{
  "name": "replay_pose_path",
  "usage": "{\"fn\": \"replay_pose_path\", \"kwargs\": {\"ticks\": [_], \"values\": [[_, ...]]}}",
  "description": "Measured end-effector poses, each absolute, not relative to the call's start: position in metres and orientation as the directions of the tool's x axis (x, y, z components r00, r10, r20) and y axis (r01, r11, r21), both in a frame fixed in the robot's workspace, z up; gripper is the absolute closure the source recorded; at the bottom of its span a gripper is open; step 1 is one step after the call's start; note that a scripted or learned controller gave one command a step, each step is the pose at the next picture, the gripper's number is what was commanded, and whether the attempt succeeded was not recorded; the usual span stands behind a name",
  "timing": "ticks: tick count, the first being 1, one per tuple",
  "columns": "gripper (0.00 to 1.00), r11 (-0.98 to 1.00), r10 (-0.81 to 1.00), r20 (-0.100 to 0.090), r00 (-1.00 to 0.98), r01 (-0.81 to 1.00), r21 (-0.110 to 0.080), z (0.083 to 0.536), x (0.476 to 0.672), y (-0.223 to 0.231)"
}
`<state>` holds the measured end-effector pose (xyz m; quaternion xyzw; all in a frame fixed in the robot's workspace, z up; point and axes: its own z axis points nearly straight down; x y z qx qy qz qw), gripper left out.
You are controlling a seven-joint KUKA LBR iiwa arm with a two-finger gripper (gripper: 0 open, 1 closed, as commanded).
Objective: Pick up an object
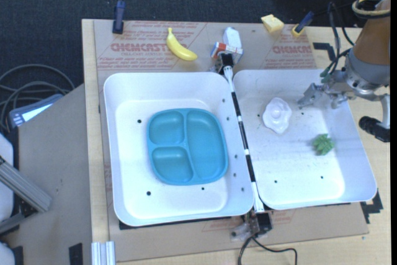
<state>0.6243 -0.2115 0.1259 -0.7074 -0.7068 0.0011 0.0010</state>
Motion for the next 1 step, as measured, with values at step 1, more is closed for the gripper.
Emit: {"fn": "replay_pose_path", "kwargs": {"ticks": [1], "values": [[0.00,0.000,1.000,0.001,0.000,1.000,-0.003,0.0837,0.5809,-0.1991]]}}
